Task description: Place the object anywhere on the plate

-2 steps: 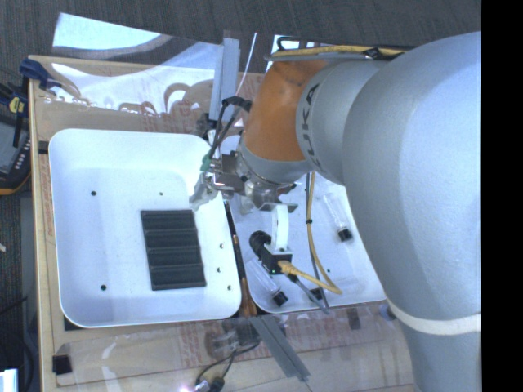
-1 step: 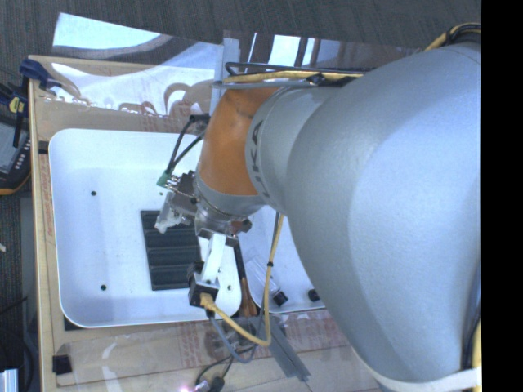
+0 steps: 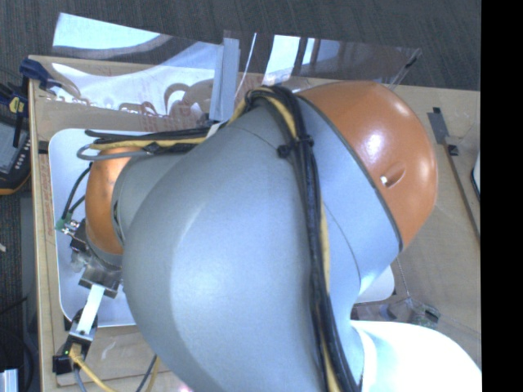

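Grey metal takes up most of the view: the arm [image 3: 245,260] reaches in from the right and hangs over both bins. At the near right, a corner of the right bin [image 3: 417,345] shows white below the arm's casing. At the near left, a yellow cable [image 3: 91,371] runs past a small black block [image 3: 64,359], and just beyond them a narrow white bracket [image 3: 87,307] slants up toward the wrist end [image 3: 91,261].

That wrist end sits over the near left part of the left bin [image 3: 55,219], whose white rim and a strip of floor show along the arm's left side. The arm's bulk covers what lies below the wrist, so I cannot tell whether the pincer is spread or pressed together. Nor can I tell where the object and the plate lie, as the arm covers most of both bins.

A black cable bundle [image 3: 304,194] runs along the top of the casing, with a yellow strand beside it. An orange band [image 3: 384,158] curves round the arm on the right, and another orange part [image 3: 102,202] shows on the left above the wrist end.

The pale wooden table [image 3: 445,251] shows to the right. Farther off, a clear plastic sheet [image 3: 155,51] stands along the bins' far edge, with dark carpet [image 3: 245,2] behind it.
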Controlling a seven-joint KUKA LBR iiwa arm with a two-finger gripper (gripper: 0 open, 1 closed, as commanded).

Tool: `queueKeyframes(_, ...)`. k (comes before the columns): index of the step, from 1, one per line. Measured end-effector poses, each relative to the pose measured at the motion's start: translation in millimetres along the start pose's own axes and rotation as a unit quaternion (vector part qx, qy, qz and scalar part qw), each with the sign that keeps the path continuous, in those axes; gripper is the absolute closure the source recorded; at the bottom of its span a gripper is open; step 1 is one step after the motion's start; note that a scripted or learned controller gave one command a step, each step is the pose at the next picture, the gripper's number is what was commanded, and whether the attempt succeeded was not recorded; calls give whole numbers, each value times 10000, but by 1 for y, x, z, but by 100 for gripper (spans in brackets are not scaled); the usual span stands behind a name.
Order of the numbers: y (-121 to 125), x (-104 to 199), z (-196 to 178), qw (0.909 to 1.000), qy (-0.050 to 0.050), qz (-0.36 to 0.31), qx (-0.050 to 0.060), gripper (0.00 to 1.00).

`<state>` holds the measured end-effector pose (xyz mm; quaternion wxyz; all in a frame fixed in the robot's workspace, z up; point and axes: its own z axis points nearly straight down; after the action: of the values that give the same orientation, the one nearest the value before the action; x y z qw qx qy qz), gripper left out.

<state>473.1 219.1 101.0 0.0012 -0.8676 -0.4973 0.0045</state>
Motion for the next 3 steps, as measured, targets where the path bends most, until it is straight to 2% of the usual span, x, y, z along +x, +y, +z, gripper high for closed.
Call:
queueKeyframes(1, 30, 10, -27, 10000, 18, -44, -5, 0)
queueKeyframes(2, 56, -39, -41, 9998, 16, -174, 1, 0)
queueKeyframes(3, 1, 0, 11, 9964, 3, 842, 11, 0)
